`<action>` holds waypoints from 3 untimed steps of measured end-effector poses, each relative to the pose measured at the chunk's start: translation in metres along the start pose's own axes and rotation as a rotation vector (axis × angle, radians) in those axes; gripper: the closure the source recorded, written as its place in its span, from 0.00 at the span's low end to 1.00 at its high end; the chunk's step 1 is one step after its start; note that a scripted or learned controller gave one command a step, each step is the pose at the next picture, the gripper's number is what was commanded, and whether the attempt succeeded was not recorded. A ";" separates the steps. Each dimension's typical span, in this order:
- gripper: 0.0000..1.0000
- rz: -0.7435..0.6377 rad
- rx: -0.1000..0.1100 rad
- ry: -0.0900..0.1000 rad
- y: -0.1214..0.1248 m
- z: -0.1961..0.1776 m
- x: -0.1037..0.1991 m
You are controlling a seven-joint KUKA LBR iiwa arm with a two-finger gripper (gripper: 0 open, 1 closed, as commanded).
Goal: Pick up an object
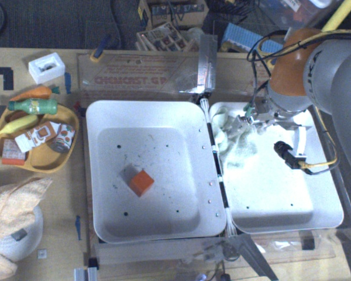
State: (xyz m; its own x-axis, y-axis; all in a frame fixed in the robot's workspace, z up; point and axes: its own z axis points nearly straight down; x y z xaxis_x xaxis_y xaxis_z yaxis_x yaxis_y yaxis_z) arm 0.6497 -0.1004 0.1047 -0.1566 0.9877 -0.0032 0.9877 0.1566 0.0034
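Observation:
An orange cube (142,182) lies in the left bin (105,122), left of its middle, with a grey shadow beside it. In the right bin (281,209), pale, translucent greenish-white things (223,131) are bunched in the far left corner, and a faint pale patch (241,151) lies just in front of them. My gripper (250,118) reaches down over that corner, right beside the pale things; the arm's grey body and orange band (292,69) rise behind it. The view does not show whether anything is in its grasp.
A yellow bowl (0,145) of toy food, including a green bottle (34,106), stands left of the bins, with a white box (47,68) behind it. Clear plastic sheeting (140,78) lies behind the left bin. Cables (316,165) hang over the right bin.

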 end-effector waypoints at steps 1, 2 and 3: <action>0.00 0.079 0.004 0.002 -0.031 -0.095 -0.029; 0.00 0.062 -0.005 -0.001 -0.008 0.009 -0.007; 0.00 0.189 0.004 0.001 -0.015 -0.063 -0.060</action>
State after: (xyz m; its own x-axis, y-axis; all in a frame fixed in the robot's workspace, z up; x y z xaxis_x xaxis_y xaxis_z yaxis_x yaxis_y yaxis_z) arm 0.6437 -0.1615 0.1683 0.0317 0.9995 -0.0018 0.9995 -0.0317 0.0003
